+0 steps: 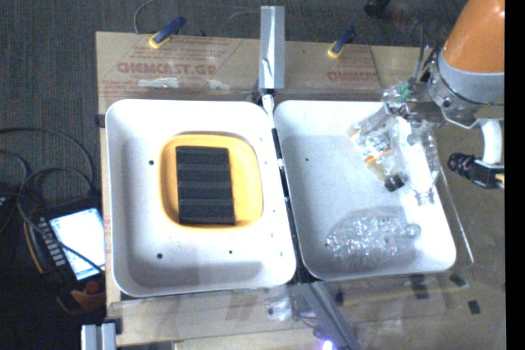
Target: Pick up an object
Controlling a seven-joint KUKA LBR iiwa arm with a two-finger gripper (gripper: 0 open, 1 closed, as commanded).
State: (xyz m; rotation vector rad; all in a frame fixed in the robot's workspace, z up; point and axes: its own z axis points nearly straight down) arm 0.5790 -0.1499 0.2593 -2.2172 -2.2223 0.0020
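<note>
Hanging over the right bin (312, 176), your gripper (395, 145) sits toward its far right side; you cannot tell how the jaws stand. The crumpled clear bottle (371, 235) lies nearer the camera, long axis left-right.

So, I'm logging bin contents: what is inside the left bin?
The left bin holds a yellow tray carrying a black ribbed block. Whatever lies under the block and tray is covered.

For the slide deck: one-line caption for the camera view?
Claw over the right bin above a crumpled clear bottle; yellow-and-black tray in the left bin.
</note>
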